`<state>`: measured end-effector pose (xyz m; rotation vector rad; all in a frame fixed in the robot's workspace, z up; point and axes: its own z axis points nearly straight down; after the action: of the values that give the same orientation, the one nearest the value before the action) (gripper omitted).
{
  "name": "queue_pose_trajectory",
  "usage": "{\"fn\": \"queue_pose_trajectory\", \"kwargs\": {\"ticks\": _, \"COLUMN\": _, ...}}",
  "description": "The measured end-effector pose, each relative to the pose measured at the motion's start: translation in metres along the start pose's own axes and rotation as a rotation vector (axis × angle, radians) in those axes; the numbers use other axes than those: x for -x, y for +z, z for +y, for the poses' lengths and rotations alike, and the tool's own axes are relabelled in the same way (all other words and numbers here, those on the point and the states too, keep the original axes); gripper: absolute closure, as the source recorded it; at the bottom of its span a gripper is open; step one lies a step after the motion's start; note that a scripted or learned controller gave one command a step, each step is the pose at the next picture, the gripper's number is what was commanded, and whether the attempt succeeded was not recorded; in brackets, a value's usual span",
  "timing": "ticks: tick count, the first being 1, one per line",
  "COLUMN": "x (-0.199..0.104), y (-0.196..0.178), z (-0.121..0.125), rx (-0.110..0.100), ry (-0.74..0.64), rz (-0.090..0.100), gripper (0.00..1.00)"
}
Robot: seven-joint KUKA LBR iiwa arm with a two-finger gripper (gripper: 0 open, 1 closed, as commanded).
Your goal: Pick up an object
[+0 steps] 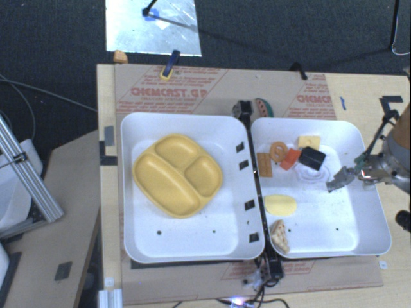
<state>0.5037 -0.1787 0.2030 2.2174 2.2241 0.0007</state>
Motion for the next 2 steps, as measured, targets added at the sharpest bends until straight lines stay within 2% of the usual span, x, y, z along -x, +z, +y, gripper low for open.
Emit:
{"fn": "queue_pose_trajectory", "kwargs": {"ticks": 1, "x": 0.012, "y": -0.151, "z": -0.015, "rx": 0.019, "ry": -0.001, "rz": -0.007, "gripper": 0.0}}
{"fn": "queue_pose_trajectory", "kwargs": {"ticks": 2, "x": -0.03, "y": -0.342, "z": -0.016, "rx": 0.021, "ry": -0.005, "rz": -0.005, "gripper": 0.0}}
